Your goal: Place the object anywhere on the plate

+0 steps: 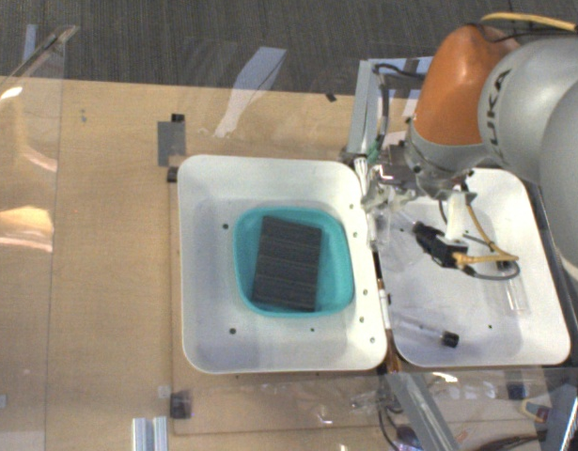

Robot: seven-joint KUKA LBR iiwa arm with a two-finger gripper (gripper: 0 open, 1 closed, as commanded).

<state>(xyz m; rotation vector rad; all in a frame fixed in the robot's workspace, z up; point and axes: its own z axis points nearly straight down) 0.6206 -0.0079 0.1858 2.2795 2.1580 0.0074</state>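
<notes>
A dark grey ribbed rectangular block (pixel 287 262) lies flat on the teal square plate (pixel 338 269) in the middle of the left bin (pixel 204 280). It rests well inside the plate's rim. My gripper (pixel 376 195) hangs over the seam between the two bins, at the upper left corner of the right bin (pixel 542 336). It stands to the right of the plate and apart from the block. Nothing shows between the gripper and the block.
A thin pen-like stick with a black cap (pixel 437 334) lies near the front of the right bin. A small clear tube (pixel 516 295) lies toward that bin's right side. The arm's grey and orange body (pixel 458 83) covers the right bin's back.
</notes>
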